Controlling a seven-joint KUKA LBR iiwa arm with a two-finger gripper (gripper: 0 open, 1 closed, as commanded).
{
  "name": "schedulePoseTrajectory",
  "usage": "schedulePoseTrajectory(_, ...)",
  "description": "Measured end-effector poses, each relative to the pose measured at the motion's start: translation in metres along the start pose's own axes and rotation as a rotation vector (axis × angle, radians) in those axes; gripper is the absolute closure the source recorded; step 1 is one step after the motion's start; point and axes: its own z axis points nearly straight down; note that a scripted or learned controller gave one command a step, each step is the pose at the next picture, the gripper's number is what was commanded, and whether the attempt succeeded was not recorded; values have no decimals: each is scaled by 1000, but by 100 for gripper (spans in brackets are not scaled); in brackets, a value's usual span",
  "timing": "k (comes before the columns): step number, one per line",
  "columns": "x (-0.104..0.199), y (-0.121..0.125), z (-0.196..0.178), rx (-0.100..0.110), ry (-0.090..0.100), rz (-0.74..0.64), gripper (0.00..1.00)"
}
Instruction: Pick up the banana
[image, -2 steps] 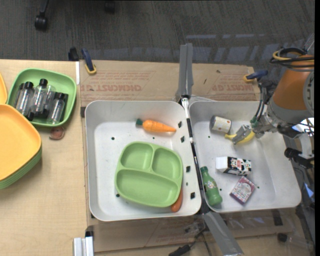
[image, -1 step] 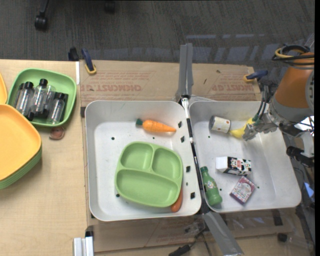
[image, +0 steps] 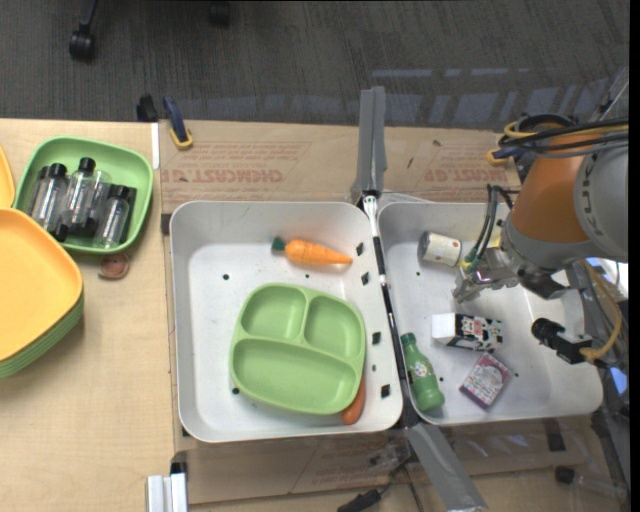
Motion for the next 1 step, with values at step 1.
schedulePoseTrajectory(1, -1, 0, -9, 1, 0, 3, 100)
